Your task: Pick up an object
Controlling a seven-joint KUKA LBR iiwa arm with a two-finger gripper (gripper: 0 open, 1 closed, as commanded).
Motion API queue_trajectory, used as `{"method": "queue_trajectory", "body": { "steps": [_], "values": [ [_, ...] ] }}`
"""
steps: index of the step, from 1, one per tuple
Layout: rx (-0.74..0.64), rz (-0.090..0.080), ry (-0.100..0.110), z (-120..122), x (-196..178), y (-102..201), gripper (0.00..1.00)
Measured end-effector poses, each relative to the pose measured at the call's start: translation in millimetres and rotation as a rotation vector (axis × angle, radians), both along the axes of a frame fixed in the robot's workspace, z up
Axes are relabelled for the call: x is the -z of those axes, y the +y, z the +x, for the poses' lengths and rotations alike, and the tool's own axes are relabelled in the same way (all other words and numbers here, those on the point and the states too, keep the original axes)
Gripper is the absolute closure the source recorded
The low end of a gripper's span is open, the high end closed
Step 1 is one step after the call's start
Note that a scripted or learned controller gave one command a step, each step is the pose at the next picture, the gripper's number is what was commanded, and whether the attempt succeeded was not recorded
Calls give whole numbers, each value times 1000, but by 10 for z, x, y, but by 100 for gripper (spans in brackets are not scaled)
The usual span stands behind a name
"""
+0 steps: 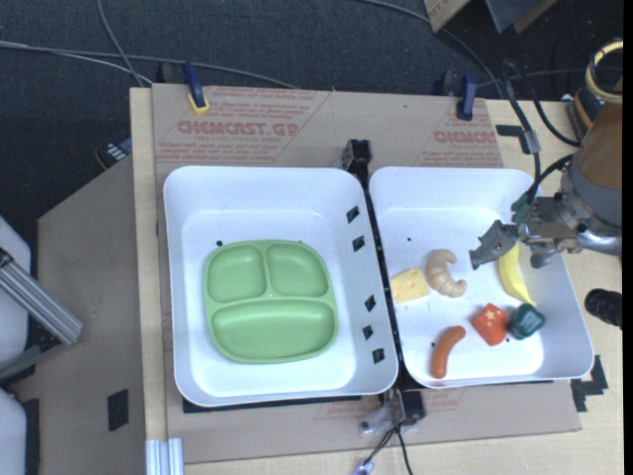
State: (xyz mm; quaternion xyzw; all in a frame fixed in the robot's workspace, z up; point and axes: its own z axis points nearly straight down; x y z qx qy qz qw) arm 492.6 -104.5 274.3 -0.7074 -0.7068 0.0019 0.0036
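Two white bins sat side by side on the table (247, 127), touching along a dark middle seam. The left bin (188, 206) held one thing: a green divided tray (269, 300) with three compartments, lying flat near the bin's middle, with bare white floor all round it, widest along the far wall.

The right bin (435, 191) held six small things, all in its near half. I counted one pale yellow cheese wedge (409, 286) close to the seam, one tan croissant (445, 272) just beside it and apparently touching, one orange-red sausage (446, 350) lying at a slant toward the near rim, one red piece (490, 325), one dark green block (525, 321) touching the red one, and one yellow banana (512, 275) running along the right side. The far half of that bin was open white floor, the roomiest stretch in it.

The arm came in over the right rim, and the gripper (509, 243) hung above the bin just over the banana's upper end. Its dark fingers (487, 245) looked spread apart, one pointing left toward the croissant, and I saw nothing caught between them. The banana lay near the right wall, with the red piece and green block just beside its lower end, so it was crowded on that side; toward the croissant there was a clear strip of floor.
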Motion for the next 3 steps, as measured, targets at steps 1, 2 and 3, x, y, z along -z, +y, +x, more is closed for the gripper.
{"method": "queue_trajectory", "body": {
  "steps": [1, 2, 3],
  "values": [
    [-2, -1, -7, 14, -28, -1, 0],
    [-1, 0, -1, -35, 465, 95, 0],
    [0, 0, -1, -54, 894, 75, 0]
  ]
}}
